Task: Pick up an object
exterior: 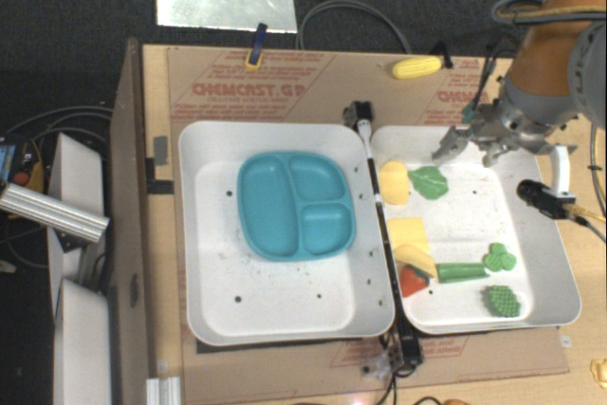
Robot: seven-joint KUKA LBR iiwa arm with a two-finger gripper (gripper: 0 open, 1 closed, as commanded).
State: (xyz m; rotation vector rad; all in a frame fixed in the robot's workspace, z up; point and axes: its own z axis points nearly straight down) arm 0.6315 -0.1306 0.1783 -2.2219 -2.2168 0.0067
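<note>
My gripper [469, 151] hovers over the back of the right bin [545, 299], open, with nothing between its fingers. Just in front of it and to its left lie a green leaf-shaped toy [430, 182] and a round yellow toy [394, 183]. Nearer the front sit a yellow block [408, 231], a yellow curved piece [416, 260], a red piece [413, 283], a long green vegetable [462, 272], a small broccoli [500, 257] and a bumpy green piece [503, 301].
The left bin [213, 299] holds a blue divided plate [294, 205]. A yellow corn toy [416, 66] lies on the bench behind the right bin. The ridge between the bins runs just left of the yellow toys.
</note>
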